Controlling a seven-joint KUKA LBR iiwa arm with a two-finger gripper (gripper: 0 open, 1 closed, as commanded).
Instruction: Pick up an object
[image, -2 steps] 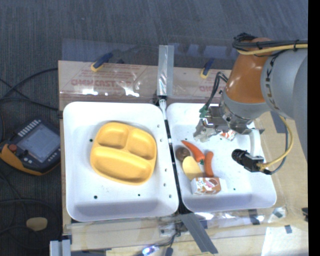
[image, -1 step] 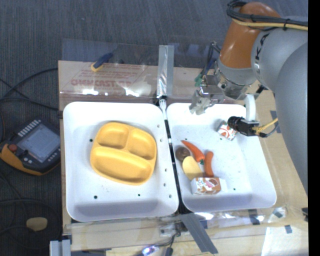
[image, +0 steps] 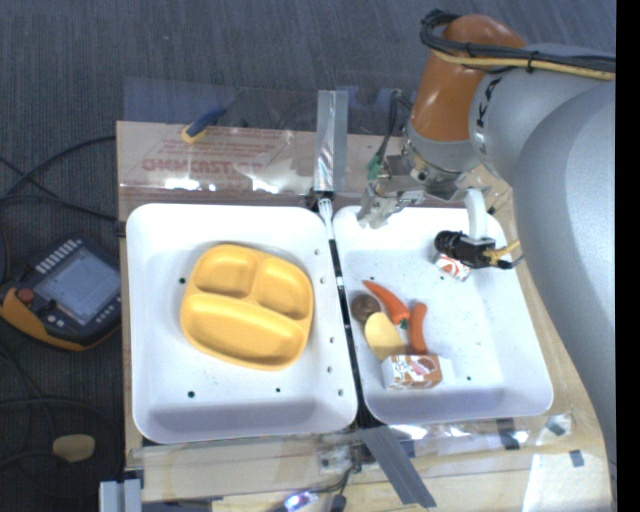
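The worktop (image: 140, 160) carries two shallow white bins side by side. The left bin (image: 160, 250) holds a yellow compartment tray (image: 247, 305), moulded plastic with rounded edges and three hollows, lying at a slight angle. The right bin (image: 500, 330) holds the smaller, graspable things, and the arm with its orange band (image: 450, 95) reaches over that bin's far edge.

The claw (image: 385, 205) sits at the far left corner of the right bin, just beside the divider between the bins; it is small and blurred, so I cannot tell how far it is parted, and nothing can be seen caught in it.

The nearest candidates lie toward the camera from the claw (well apart from it, down the bin's left half): an orange-red chilli pepper (image: 385, 298) with its long axis running diagonally, a second red-orange stick-shaped piece (image: 417, 328) standing nearly along the bin's length, a pale yellow wedge (image: 381, 334) touching both, a small dark brown round piece (image: 362, 306) beside the divider, and a printed red-and-white carton (image: 413, 371) nearest the camera. All look like smooth toy food. A small red-and-white packet (image: 455, 266) lies to the claw's right, next to a black fitting (image: 462, 246).
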